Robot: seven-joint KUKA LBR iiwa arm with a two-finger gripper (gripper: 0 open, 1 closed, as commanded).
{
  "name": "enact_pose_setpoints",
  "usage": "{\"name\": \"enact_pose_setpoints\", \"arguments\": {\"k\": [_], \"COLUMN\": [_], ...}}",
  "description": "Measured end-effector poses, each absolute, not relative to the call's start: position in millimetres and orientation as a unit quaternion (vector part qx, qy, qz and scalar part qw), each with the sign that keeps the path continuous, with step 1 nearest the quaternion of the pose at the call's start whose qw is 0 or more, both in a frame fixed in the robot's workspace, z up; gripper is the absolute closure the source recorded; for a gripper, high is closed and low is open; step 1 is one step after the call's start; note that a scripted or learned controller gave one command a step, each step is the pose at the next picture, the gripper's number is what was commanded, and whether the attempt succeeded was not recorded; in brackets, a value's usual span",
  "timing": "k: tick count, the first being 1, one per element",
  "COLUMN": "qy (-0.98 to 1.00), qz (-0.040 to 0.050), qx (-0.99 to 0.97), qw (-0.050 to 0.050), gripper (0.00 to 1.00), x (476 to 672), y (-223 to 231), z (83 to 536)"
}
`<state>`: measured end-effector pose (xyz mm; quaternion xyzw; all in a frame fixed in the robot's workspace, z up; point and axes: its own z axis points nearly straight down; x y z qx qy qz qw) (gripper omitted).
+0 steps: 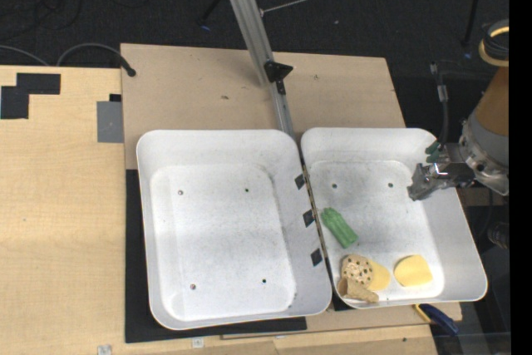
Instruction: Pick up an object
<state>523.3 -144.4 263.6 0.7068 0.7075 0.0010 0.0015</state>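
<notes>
Arm (490,125) comes in from the right, grey body with the orange band visible near the frame edge. End effector (420,183) sits over the right rim area of the right bin (374,147), at roughly mid-height of that bin's right wall. Fingers are small and dark against the white; can't tell how far they're open. Nothing visible between them.

Objects, all in the right bin:
- green cylinder-ish piece (339,227), lying tilted, near the left wall, close to the divider between bins
- speckled tan cookie-like item (357,270) at the front-left corner, overlapping a pale yellow disc (379,278) just to its right
- yellow rounded block (412,271) further right along the front edge, apart from the disc

End effector is well apart from all of them, up and to the right.

Left bin (166,147) shows its white floor with a few small dark dots. Both bins rest on the tan tabletop (191,87). An aluminium extrusion (249,21) runs diagonally from the top of the frame down to the gap between the bins, with a black bracket (277,71) on it.
</notes>
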Motion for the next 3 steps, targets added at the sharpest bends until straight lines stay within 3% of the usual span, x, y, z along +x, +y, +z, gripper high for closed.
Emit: {"name": "enact_pose_setpoints", "arguments": {"k": [3], "qy": [0.709], "qz": [-0.0011], "qx": [0.705], "qw": [-0.003], "gripper": [1.0], "x": [507.0], "y": [15.0], "z": [240.3]}}
